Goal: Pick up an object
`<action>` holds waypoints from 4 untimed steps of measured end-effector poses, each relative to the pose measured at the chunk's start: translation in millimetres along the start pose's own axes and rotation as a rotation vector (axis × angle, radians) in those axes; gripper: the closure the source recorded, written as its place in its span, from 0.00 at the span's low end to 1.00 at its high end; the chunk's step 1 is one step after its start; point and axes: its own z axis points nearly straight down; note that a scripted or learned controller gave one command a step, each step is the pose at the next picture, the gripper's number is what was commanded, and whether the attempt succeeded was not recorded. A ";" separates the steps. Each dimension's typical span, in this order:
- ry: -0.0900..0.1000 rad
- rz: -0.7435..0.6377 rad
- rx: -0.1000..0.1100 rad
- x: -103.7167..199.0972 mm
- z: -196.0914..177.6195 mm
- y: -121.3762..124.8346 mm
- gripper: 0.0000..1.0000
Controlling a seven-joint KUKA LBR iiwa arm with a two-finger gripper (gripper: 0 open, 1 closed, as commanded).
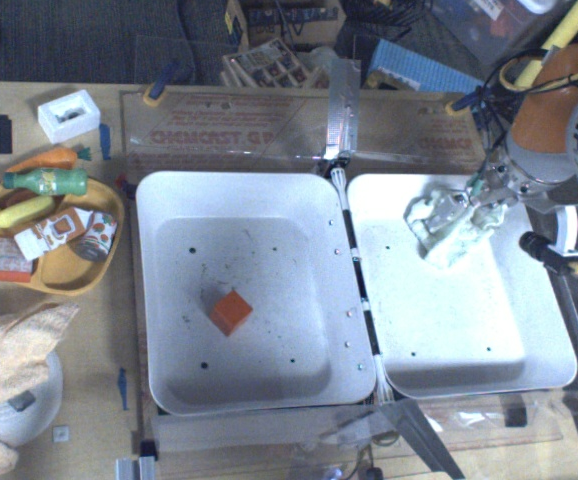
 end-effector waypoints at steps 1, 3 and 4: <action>-0.030 -0.173 -0.014 16.7 -1.5 -17.3 0.00; -0.032 -0.159 -0.007 43.0 -12.3 8.5 1.00; -0.027 0.036 -0.011 117.2 -93.7 26.6 1.00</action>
